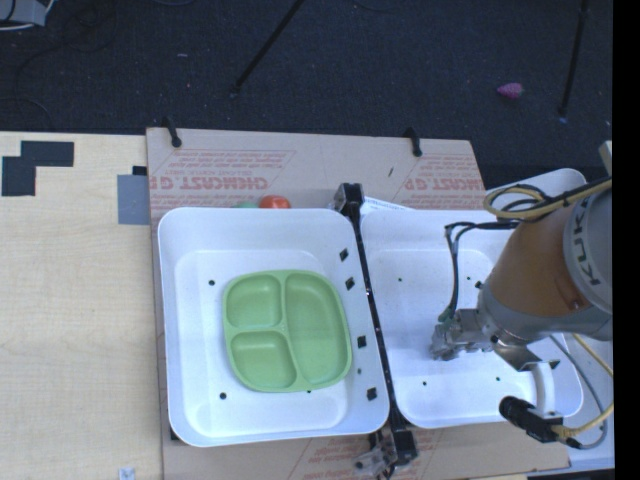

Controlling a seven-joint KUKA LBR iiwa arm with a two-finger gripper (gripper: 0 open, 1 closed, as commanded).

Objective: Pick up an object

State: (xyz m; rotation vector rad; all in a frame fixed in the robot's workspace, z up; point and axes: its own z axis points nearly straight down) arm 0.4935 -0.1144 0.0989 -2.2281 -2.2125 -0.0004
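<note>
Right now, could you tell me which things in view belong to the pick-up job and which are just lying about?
For the job:
- green tray, in the left bin
- claw, over the right bin
- arm

Lying about:
- red ball, behind the left bin
- cardboard
- pink thing on the floor
</note>
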